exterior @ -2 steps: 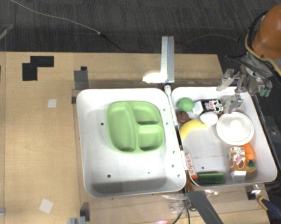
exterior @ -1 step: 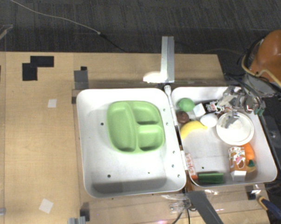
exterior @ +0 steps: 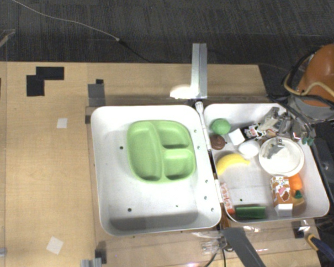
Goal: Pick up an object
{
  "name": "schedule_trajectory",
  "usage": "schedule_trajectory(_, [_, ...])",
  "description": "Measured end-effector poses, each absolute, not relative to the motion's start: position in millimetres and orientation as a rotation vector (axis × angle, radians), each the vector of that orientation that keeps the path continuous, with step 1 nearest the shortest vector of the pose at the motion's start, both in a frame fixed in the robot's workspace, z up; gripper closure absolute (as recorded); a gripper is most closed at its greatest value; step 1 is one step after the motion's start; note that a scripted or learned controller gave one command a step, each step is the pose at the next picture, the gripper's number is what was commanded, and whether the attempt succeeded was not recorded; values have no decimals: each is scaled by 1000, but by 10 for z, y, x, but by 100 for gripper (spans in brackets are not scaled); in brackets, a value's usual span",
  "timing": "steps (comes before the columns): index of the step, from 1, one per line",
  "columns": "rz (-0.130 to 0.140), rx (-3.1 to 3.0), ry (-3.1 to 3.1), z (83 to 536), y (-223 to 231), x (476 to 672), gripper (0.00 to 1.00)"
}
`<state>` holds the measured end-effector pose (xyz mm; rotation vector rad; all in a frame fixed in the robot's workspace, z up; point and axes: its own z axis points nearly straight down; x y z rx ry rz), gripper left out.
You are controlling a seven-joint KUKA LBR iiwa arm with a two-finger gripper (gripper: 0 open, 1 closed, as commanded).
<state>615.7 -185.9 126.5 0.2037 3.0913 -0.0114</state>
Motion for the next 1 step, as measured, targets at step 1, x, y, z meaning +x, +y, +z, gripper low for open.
schedule_trajectory(1, [-14,283,3068,1257,-1807,5935,0])
